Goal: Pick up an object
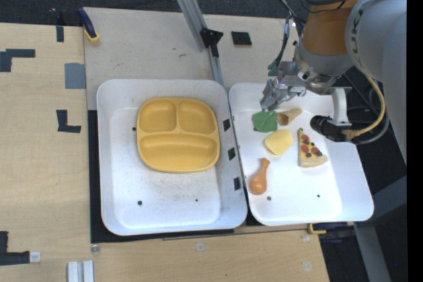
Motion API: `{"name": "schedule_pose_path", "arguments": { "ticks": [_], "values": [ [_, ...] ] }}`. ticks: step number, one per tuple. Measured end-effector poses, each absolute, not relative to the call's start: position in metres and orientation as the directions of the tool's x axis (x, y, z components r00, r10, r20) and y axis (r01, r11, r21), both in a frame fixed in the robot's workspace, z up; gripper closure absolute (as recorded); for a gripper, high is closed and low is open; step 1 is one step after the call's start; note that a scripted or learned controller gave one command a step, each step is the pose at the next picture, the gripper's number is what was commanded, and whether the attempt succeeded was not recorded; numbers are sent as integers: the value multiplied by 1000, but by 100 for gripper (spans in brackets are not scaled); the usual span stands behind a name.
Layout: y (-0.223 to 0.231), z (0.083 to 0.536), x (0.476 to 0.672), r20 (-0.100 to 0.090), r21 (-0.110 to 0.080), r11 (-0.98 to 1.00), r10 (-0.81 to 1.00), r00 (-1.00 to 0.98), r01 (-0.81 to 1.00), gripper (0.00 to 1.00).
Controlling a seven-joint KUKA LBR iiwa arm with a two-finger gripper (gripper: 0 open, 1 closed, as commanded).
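So the arm (360,23) comes in from the right, and the gripper (273,97) hangs over the back part of the right bin (344,208). It's tilted down and to the left, with its tip right above the green leaf (264,121). From this angle there's honestly no way to tell whether the gripper is spread or pressed together, or whether it's touching the leaf. Nothing is visibly pinched in it.

All the toy food sits in the right bin, bunched toward the back. The leaf is nearest the divider between the bins. Just to its right is a small tan piece (289,117), too small to make out what it is. A pale yellow chunk (279,142) lies just in front of the leaf, and a pizza slice (310,150) is next to that, on the arm's side. An orange drumstick (258,177) lies a bit further forward, apart from the others and close to the divider.

The left bin (106,142) holds a yellow tray (178,134) with three compartments. It lies flat, toward the back of the bin.

Behind the bins a metal pole (187,0) slants up from the bench, and a blue and yellow clamp (88,25) sits at the far left corner of the board.
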State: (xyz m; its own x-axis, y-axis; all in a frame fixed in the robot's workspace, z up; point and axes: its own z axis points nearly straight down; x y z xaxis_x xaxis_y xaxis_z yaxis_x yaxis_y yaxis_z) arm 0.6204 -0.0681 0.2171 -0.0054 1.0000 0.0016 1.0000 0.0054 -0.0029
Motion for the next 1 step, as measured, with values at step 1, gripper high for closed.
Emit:
{"name": "schedule_pose_path", "arguments": {
  "ticks": [1],
  "values": [
    [-18, 208, 614, 1, -3, 6, 1000, -6, 1000, 100]
  ]
}}
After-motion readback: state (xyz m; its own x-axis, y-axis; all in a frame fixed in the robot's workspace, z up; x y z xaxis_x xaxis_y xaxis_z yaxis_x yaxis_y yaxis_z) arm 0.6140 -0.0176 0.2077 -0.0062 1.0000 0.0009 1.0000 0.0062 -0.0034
